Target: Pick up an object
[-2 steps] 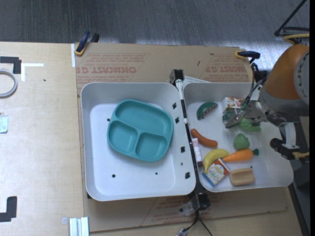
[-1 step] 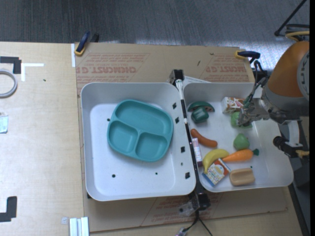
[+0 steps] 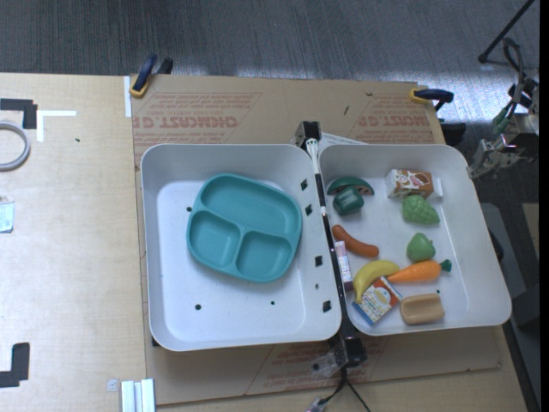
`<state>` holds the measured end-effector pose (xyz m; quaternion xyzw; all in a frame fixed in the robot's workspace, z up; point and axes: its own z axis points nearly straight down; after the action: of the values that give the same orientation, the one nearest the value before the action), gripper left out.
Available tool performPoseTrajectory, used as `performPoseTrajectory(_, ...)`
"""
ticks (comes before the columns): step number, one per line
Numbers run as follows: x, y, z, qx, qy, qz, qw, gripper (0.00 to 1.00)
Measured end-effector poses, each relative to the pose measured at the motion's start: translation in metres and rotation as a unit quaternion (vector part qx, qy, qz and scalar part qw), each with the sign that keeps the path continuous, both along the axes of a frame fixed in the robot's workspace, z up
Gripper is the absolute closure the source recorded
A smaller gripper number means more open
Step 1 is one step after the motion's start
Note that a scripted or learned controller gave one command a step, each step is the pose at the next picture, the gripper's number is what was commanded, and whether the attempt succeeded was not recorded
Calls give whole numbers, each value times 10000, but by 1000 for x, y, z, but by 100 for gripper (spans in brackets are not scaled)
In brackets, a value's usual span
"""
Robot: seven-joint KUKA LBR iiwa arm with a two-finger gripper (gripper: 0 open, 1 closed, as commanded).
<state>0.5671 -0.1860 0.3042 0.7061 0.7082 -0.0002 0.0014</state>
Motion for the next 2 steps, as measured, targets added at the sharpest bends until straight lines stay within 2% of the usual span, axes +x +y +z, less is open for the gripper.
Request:
performPoseTrajectory(1, -36, -25, 156, -6, -7, -7, 10000, 100)
performPoseTrajectory(2, -35, -25, 165, -21, -23, 8, 10000, 100)
